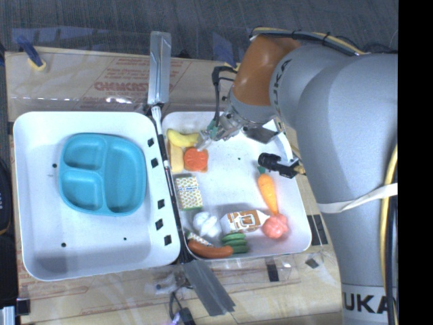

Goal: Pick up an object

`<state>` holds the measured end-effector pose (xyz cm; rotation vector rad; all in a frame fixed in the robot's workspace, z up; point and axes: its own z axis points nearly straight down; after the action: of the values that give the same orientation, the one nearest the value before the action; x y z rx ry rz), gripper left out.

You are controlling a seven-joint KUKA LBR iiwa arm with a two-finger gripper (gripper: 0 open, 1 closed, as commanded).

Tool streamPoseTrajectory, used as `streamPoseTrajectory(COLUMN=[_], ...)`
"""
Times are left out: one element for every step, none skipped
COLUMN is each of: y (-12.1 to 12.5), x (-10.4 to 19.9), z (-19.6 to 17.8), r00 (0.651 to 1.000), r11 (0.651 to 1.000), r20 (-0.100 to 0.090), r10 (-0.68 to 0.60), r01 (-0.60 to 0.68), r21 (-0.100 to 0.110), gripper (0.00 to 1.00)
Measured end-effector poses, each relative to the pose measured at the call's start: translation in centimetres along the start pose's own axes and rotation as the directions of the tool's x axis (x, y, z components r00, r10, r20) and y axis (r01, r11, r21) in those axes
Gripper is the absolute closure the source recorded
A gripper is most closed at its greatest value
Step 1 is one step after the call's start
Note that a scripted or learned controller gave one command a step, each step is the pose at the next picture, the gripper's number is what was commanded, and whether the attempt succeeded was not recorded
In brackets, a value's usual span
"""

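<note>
Single fixed camera above the bench, angled downward, left bin (27,181) and right bin (298,212) both in frame, moderate distance, arm (338,114) entering from frame right

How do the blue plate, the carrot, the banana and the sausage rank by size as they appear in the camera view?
From largest to smallest:
1. blue plate, clearly the largest
2. carrot, sausage and banana: these look alike in length, and the gripper partly covers the banana, so I do not rank them.
</note>
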<state>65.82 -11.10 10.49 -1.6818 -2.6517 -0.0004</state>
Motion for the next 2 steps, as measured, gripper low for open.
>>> streamPoseTrajectory(y=[0.00, 0.00], x=[0.00, 0.00], z=[0.00, 0.00], r00=[1.000, 1.000], r11=[1.000, 1.000], r20=[0.000, 0.000], r10=[0.000, 0.000], r01=[0.000, 0.000], r21=[0.000, 0.000], gripper=[0.00, 0.00])
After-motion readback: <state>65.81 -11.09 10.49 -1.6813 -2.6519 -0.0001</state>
